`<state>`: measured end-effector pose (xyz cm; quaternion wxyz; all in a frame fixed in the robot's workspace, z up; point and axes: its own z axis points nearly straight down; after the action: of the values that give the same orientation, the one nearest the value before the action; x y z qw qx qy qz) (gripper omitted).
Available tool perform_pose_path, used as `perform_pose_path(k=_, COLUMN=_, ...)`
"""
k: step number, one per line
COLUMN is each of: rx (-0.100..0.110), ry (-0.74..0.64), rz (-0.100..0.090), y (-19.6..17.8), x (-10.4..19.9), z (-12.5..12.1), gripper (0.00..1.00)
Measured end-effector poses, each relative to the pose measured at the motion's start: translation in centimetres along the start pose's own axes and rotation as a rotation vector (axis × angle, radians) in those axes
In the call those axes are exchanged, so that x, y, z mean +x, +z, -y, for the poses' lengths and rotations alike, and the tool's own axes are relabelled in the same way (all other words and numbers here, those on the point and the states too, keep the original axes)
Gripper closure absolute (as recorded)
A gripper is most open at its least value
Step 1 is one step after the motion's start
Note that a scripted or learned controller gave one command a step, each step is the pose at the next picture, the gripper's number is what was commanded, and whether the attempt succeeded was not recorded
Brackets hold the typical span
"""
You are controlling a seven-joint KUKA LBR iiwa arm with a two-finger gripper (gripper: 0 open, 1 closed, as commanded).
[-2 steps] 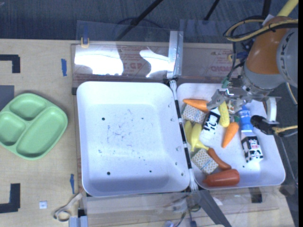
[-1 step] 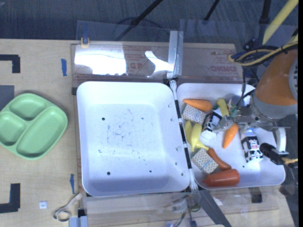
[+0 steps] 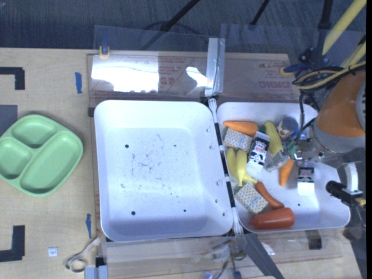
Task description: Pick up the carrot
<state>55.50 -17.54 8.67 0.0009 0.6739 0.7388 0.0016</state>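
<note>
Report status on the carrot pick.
Gripper low in right bin, fingers unreadable. Carrot right beside it, not visibly gripped. Banana and small carton crowd close.

Bright overhead glare, perhaps slightly soft

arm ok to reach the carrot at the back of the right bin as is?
Probably yes. The carrot lies uncovered on top at the back of the right bin, open from above. A patterned packet touches its near side and a banana crowds its right end, so fingers may bump them.

Green divided plate [image 3: 39, 154] on bench left; bananas [image 3: 237, 165], red sausage [image 3: 272, 218] in right bin [image 3: 331, 205]
</note>
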Motion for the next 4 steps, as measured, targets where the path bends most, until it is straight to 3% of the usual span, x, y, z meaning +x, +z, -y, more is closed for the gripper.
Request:
perform_pose_path(k=1, rx=-0.004, ry=0.004, rz=0.003, y=-1.1, x=-0.2, z=0.0, gripper=1.00)
perform_pose_path(k=2, rx=0.003, ry=0.133, rz=0.002, y=-13.6, x=-1.5, z=4.1, gripper=1.00)
perform_pose_path(k=3, rx=0.002, ry=0.209, rz=0.002, y=-22.6, x=-1.0, z=5.4, gripper=1.00)
perform_pose_path(k=4, rx=0.002, ry=0.583, rz=0.004, y=-18.2, x=-4.0, z=1.8, gripper=1.00)
